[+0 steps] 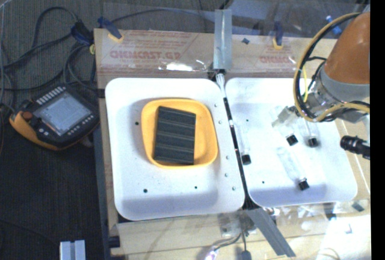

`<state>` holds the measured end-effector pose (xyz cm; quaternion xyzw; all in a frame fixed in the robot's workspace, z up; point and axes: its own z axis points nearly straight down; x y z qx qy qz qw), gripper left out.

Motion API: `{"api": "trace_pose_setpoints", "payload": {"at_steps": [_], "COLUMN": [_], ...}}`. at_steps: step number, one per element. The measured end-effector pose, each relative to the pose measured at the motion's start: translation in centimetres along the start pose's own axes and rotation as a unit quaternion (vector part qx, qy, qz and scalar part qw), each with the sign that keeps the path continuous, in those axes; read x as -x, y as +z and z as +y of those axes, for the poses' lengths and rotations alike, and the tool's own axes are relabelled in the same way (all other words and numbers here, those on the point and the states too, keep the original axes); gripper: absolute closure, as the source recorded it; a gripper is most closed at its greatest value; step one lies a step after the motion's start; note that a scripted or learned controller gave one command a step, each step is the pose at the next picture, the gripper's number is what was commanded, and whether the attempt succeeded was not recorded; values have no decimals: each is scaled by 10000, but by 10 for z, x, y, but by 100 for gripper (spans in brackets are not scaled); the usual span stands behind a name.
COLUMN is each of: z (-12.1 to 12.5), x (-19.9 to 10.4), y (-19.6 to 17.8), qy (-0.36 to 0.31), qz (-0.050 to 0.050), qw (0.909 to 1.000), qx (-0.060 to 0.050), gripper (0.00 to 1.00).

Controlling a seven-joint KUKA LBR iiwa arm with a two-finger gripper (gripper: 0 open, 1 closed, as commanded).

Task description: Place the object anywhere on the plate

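My bench (pixel 162 57) carries two shallow white bins side by side, a metal divider strip between them. Left bin (pixel 120 192): holds a yellow plate (pixel 146 120) near its middle, and on that plate lies the object (pixel 175 135), a dark ribbed rectangular block, flat, long side running away from the camera, all of it within the plate's rim as far as I can judge. Right bin (pixel 264 186): my arm (pixel 352 54) hangs over its far right part, orange band showing, cables looped below the wrist. My claw (pixel 301 126) sits low over the right bin, well apart from the plate; its clear fingers blur into the white floor, so whether it is open or closed I cannot tell. Nothing visible between the fingers. Small dark bits lie near it in the right bin, possibly fingertip pads or fittings; too small to name. Judgement: the block rests on the plate, so the placing looks done. To finish well, I would keep the claw clear of the left bin, avoid brushing the divider, and leave the block flat and undisturbed. Risk: any sweep across the left bin could nudge the block off the plate.
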<state>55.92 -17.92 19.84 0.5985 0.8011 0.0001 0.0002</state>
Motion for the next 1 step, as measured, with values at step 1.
{"api": "trace_pose_setpoints", "payload": {"at_steps": [1], "z": [0], "x": [0], "y": [0], "qy": [0], "qz": [0], "qw": [10000], "qx": [0], "gripper": [0]}}
